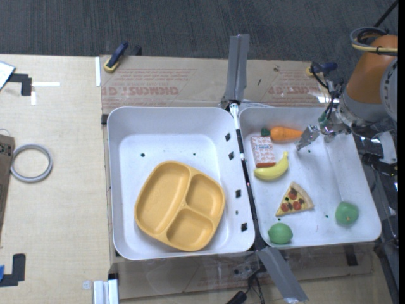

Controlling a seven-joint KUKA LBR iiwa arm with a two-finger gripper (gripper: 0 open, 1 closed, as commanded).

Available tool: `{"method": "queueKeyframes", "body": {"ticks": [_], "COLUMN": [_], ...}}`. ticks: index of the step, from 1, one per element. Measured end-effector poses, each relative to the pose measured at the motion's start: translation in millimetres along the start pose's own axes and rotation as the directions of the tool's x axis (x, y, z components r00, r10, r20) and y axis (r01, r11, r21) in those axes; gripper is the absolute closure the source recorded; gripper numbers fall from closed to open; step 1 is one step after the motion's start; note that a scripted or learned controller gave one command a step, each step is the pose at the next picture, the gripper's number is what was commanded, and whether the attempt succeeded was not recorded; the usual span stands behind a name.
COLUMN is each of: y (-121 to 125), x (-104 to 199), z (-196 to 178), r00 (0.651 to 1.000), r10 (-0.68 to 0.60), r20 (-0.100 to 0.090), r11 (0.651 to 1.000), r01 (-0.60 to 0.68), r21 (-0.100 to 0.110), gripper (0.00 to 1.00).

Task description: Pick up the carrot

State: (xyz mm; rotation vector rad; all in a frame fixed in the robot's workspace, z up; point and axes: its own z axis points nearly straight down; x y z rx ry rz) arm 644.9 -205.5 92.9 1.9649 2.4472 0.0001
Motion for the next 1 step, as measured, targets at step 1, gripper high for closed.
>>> {"method": "queueKeyframes", "body": {"ticks": [1], "y": [17.2], "x": [9.6], "z": [-84.0], "r00": [0.922], "r10": [0.387], "r20": [0.001], "r11": [0.922], "r01": [-0.387], "r21": [0.001], "gripper": [0.00]}}
